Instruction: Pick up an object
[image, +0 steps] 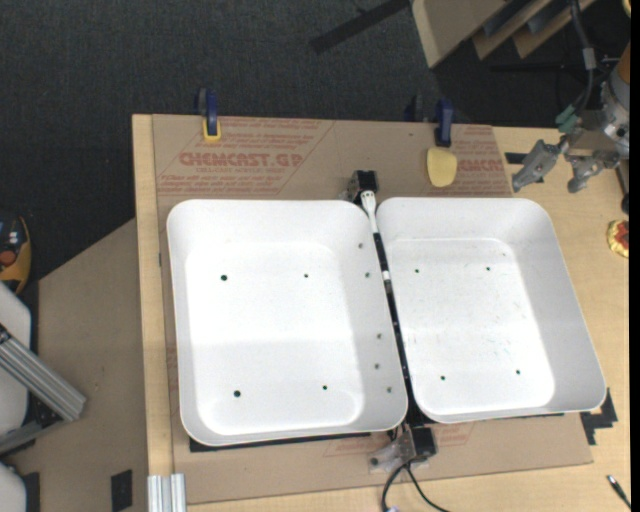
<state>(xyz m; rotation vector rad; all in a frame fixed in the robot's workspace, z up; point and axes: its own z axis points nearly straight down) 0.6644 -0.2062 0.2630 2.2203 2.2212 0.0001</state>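
On the tabletop (110, 330) the 2 white bins (190, 330) look bare, so my jaws (560, 165), released at the far right, risk clenching on nothing.

- The single camera sits fixed above the bench (300, 470), looking down at a slant.
- It faces the two white bins, the left bin (190, 300) and the right bin (560, 300), which lie side by side across the middle of the picture.
- It stands far enough off to take in both bins whole, the brown board (300, 150) under them and dark floor (100, 60) past the board's far edge.
- The bins' far rims look narrower than their near rims.
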